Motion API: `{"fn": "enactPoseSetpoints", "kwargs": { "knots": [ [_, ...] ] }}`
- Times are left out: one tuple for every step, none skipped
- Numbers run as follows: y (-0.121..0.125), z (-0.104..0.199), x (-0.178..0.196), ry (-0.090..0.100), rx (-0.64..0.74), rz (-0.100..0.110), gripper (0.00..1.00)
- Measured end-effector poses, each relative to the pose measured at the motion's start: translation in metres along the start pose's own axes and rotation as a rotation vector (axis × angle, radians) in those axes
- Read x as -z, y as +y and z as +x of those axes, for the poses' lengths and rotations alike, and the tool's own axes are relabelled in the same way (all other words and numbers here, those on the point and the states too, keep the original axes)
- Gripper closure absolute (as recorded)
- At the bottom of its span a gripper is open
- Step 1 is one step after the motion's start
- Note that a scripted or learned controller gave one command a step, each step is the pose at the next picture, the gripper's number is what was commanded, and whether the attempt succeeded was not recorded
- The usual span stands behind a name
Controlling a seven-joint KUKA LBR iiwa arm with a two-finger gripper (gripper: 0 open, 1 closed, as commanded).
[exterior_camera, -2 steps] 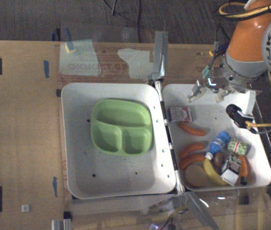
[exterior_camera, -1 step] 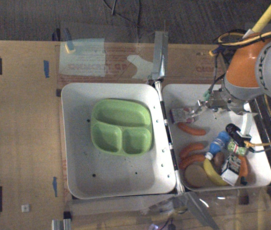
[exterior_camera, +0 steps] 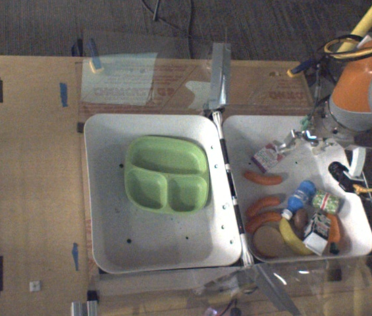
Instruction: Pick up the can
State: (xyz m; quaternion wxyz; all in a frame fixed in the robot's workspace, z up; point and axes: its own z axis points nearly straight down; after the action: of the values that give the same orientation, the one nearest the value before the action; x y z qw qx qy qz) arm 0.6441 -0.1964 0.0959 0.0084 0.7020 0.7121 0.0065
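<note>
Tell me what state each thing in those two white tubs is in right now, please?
Green plate: lying flat in the left tub, right way up.
Can: on its side in the right tub, not picked up.
Blue-capped bottle: lying down.
Banana: lying at the near edge.
Small carton: tipped over, apart from the pile.
Pincer: low over the right tub's far corner, away from the can.

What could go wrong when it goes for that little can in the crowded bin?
The can lies packed among the blue bottle, a small carton and the banana, so the end effector may well catch or shove a neighbour instead. The can also lies close to the right bin's side, leaving little room to come down around it. And the end effector hangs over the far part of the bin, by another small carton, which it could nudge.
</note>
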Motion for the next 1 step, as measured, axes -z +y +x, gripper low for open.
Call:
{"fn": "enactPoseSetpoints", "kwargs": {
  "knots": [
    [0.026, 0.0332, 0.0036, 0.0, -0.108, 0.012, 0.0]
  ]
}}
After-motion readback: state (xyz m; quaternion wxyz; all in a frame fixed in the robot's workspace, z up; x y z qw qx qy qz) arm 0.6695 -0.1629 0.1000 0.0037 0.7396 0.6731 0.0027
